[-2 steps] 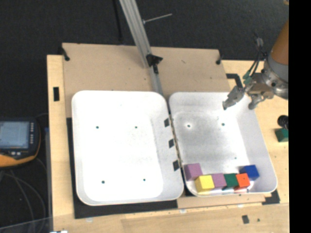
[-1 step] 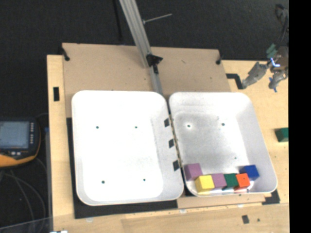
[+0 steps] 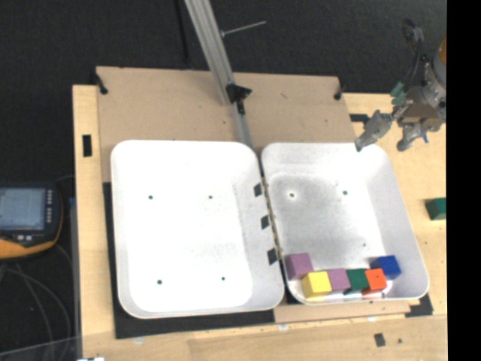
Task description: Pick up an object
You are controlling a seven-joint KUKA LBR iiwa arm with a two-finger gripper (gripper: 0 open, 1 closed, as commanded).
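Several small blocks lie along the near edge of the right bin (image 3: 391, 194): a purple block (image 3: 298, 264), a yellow block (image 3: 317, 283), a mauve block (image 3: 339, 279), a green block (image 3: 356, 279), an orange block (image 3: 375, 280) and a blue block (image 3: 386, 265). My gripper (image 3: 388, 138) hangs at the far right corner of that bin, well away from the blocks. Its two fingers are spread apart with nothing between them.
The left bin (image 3: 128, 224) adjoins the right one. A slanted metal rail (image 3: 214, 51) runs from the top down to the bins' junction. A green item (image 3: 437, 208) sits on the bench right of the right bin. A handheld screen (image 3: 26, 213) lies at the left.
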